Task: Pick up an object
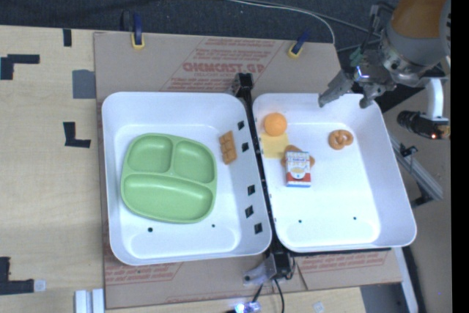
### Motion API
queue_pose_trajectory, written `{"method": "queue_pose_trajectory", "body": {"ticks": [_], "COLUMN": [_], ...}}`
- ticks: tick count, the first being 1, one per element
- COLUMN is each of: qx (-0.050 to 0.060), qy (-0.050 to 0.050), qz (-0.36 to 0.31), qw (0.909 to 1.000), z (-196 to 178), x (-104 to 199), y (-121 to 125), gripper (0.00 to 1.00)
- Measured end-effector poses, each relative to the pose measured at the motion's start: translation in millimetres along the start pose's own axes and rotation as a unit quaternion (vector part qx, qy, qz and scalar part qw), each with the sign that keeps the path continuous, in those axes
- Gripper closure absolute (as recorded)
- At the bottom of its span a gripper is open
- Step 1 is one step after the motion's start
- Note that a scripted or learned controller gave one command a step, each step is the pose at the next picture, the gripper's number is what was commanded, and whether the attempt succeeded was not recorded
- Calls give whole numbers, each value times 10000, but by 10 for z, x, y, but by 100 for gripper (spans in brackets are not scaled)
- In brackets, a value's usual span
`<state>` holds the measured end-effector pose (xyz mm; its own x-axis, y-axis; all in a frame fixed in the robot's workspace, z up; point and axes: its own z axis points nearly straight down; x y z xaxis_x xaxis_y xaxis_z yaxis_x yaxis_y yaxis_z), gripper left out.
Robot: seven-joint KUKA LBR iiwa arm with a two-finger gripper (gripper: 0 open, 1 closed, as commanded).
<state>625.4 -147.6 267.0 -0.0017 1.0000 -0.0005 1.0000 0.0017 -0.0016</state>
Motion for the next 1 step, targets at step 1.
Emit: {"method": "queue_pose_trajectory", "body": {"ticks": [1], "qx": [17], "qy": [-1], "qz": [1], "qw": [10000], "z": [485], "x": [-4], "y": [82], "gripper": [0]}}
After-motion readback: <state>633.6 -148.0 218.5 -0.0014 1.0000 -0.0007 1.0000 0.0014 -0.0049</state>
